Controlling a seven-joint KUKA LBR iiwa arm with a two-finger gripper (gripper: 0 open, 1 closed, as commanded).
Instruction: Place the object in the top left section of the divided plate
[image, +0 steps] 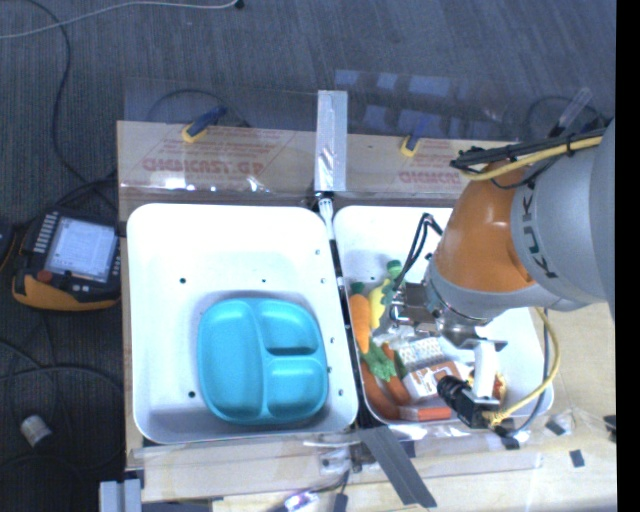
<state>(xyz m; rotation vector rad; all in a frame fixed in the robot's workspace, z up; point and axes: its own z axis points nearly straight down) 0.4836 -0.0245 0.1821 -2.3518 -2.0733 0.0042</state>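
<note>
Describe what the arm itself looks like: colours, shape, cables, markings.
The arm is bulky and rounded, with a grey shell bearing dark lettering and a broad orange band above the wrist. Black and yellow cables run along its top, and a yellow cable loops beside the wrist. The gripper end is a cluster of metallic and black parts with thin black wires.

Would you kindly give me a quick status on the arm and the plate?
Gripper low in right bin, over the toy food pile. Divided plate in left bin, all sections bare. Nothing between bins but the shared rims.
</note>
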